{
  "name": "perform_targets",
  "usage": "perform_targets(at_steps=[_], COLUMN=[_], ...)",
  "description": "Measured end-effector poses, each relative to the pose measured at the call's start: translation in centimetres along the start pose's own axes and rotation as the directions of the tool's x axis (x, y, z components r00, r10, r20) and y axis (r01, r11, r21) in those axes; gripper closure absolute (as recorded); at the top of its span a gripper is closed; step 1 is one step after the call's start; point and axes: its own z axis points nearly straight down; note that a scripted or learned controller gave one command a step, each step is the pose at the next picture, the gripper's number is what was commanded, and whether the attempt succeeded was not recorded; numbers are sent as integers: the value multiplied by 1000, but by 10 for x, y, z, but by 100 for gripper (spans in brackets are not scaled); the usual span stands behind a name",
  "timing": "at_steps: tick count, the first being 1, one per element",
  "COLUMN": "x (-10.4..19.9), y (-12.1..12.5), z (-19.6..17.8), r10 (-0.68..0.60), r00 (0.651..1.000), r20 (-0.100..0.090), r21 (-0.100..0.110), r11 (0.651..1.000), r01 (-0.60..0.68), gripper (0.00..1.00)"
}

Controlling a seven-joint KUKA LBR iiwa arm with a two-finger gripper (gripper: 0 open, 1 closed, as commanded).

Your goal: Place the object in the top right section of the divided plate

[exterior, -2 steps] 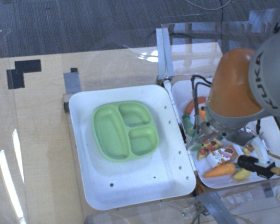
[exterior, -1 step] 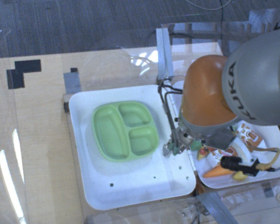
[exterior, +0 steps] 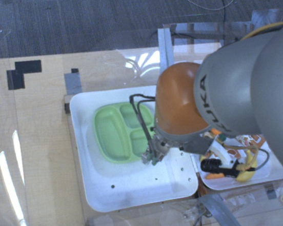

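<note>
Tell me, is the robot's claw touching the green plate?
Cannot tell. In the camera view the gripper overlaps the green plate's lower right edge, but from above it could be hovering over it or pressing on it.

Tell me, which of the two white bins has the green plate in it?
The left bin: the green divided plate lies inside it. The right bin holds small mixed items instead.
</note>
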Motion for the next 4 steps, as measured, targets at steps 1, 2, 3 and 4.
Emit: perform_targets(at_steps=[1, 2, 3, 4], x=[-15, -10, 54, 58], y=[-12, 33, 72, 76], z=[-185, -88, -84, 83], r10=[-34, -208, -322, -638], r00=[999, 978, 947, 770], r20=[2, 0, 1, 7], r21=[-3, 0, -3, -7], r11=[999, 978, 947, 770], r01=[35, 208, 322, 638], gripper=[100, 100, 100, 100])
